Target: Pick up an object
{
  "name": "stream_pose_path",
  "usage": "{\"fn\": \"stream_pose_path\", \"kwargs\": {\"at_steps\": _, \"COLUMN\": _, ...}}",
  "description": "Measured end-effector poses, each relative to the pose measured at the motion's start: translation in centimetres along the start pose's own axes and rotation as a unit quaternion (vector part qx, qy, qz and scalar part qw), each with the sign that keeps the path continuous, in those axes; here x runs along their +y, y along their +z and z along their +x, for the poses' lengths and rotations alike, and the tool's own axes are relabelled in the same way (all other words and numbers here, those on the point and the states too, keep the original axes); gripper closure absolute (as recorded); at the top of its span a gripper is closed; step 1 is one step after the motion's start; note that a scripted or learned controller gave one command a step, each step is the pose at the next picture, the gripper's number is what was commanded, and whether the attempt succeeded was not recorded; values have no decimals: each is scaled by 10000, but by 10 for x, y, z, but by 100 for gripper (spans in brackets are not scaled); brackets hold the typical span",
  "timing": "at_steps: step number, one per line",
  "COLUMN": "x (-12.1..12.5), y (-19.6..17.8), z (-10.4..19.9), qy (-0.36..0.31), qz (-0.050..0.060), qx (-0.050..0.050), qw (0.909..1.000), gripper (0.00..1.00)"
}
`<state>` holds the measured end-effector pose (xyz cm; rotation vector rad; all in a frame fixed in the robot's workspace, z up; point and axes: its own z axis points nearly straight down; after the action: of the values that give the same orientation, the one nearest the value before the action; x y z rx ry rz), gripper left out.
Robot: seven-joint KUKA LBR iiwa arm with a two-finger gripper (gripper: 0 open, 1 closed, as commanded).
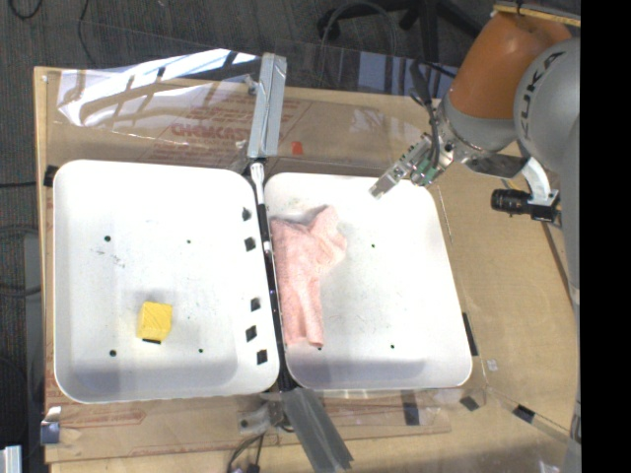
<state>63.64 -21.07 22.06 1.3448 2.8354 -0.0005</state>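
We see a pink cloth (301, 274) lying crumpled in the right bin (434, 294), along that bin's left wall, near the middle of the frame. It is a long, soft strip, pale salmon with a fuzzy, towel-like surface, wider and bunched at its upper end and narrowing toward the bottom. A small yellow block (156, 320) sits in the left bin (89, 225), toward the lower left, well apart from the cloth. The gripper (383, 186) hangs over the upper edge of the right bin, up and to the right of the cloth, touching nothing. We cannot tell how it is set.
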Motion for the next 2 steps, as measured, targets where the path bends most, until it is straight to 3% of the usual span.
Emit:
{"fn": "stream_pose_path", "kwargs": {"at_steps": 1, "x": 0, "y": 1, "z": 0, "qy": 0, "qz": 4, "qx": 7, "qw": 10000, "gripper": 0}}
{"fn": "stream_pose_path", "kwargs": {"at_steps": 2, "x": 32, "y": 130, "z": 36, "qy": -1168, "qz": 27, "qx": 54, "qw": 9931, "gripper": 0}}
